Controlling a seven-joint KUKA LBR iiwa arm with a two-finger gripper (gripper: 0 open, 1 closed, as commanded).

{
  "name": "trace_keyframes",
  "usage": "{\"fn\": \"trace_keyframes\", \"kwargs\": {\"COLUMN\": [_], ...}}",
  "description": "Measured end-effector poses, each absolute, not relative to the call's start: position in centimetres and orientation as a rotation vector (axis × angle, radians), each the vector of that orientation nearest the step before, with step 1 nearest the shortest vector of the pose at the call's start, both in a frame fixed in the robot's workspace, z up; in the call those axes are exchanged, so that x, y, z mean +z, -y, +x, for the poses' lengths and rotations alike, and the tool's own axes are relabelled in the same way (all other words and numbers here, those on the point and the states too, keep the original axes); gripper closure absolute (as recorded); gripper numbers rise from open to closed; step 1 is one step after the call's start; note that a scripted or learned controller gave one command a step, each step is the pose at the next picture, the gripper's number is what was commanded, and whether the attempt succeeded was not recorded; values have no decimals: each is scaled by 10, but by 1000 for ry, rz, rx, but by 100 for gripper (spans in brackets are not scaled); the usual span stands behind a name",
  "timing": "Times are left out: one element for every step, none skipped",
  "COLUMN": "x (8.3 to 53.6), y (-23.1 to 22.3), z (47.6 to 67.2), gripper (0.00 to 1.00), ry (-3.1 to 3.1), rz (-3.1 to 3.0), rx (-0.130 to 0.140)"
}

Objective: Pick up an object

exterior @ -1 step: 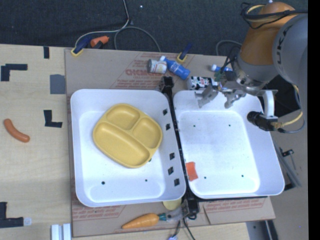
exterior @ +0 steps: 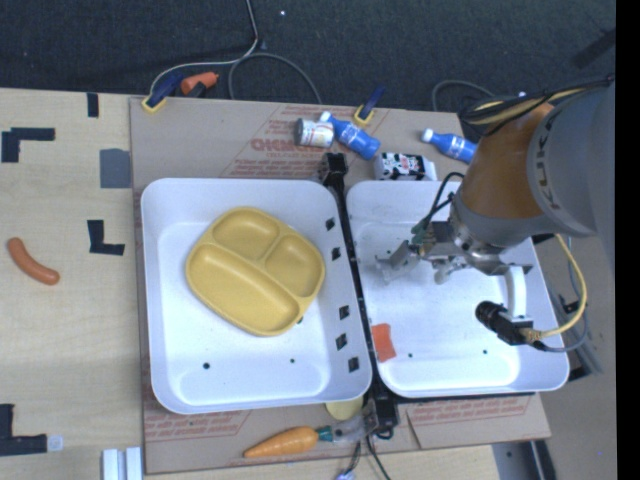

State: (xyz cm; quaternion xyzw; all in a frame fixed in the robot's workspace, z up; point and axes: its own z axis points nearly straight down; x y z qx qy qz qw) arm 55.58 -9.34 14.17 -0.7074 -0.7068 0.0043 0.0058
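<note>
Nearest the camera, a toy carrot (exterior: 283,442) lies on the bench (exterior: 60,368) just outside the near edge of the left bin (exterior: 160,368), beyond easy reach of a pick inside the bins.

The likeliest thing to pick is the small orange block (exterior: 383,342) in the right bin (exterior: 540,373), lying flat on the floor close to the bin's left wall and towards its near-left corner. It looks like a short, flat-sided rectangular piece in a solid reddish orange. It is probably light and stiff, with a fairly grippy surface and little risk of damage. Closing across its narrow width from straight above would suit it, though the wall beside it leaves little room on that side.

Further back, the left bin holds a yellow divided plate (exterior: 256,268), set towards the bin's far side and turned at an angle. It appears to be rigid, smooth plastic, light but broad; only its raised rim or an inner divider would offer a hold, and it could slip.

The gripper (exterior: 420,260) hangs over the far-left part of the right bin, well apart from the block. Nothing is visibly held, and whether it is wide or narrow cannot be told.

Along the far edge of the bench lie two blue-and-white bottles (exterior: 340,133).
</note>
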Motion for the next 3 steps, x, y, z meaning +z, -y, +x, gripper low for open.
{"fn": "trace_keyframes", "kwargs": {"x": [186, 81, 85], "y": [31, 99, 103], "z": [581, 628, 670], "gripper": [0, 0, 0], "ry": [2230, 2224, 2227], "rz": [-2214, -2229, -2220], "rx": [-5, -1, -3]}}
